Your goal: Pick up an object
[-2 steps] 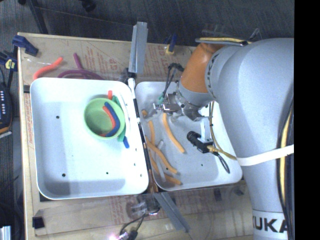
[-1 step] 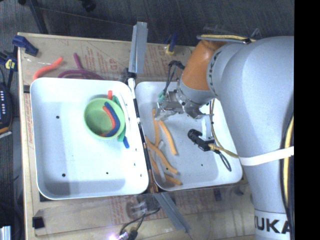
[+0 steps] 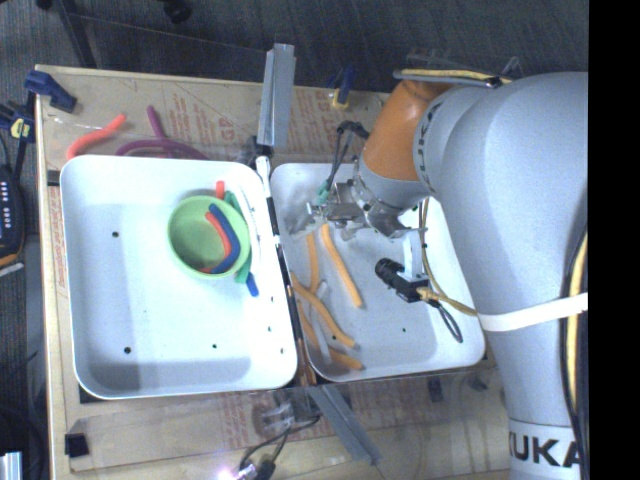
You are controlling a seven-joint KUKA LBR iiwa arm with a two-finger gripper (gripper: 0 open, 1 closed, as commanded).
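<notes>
The right bin point(image 3: 440, 343) holds several orange sticks: a long one point(image 3: 341, 268) near the middle, a thinner one point(image 3: 312, 258) to its left, and more point(image 3: 325, 318) along the left wall toward the front. My gripper point(image 3: 332, 211) is down in the back left part of this bin, just above the upper ends of the sticks. The wrist hides much of it. The left bin point(image 3: 110, 318) holds a green bowl point(image 3: 200, 236) with red and blue curved pieces inside.
A blue piece point(image 3: 251, 285) lies beside the bowl. A black cable fitting point(image 3: 398, 279) hangs over the right bin. The arm's big grey body point(image 3: 510, 198) covers the right bin's far side. Orange and purple tubing point(image 3: 150, 138) lie on the bench behind the left bin.
</notes>
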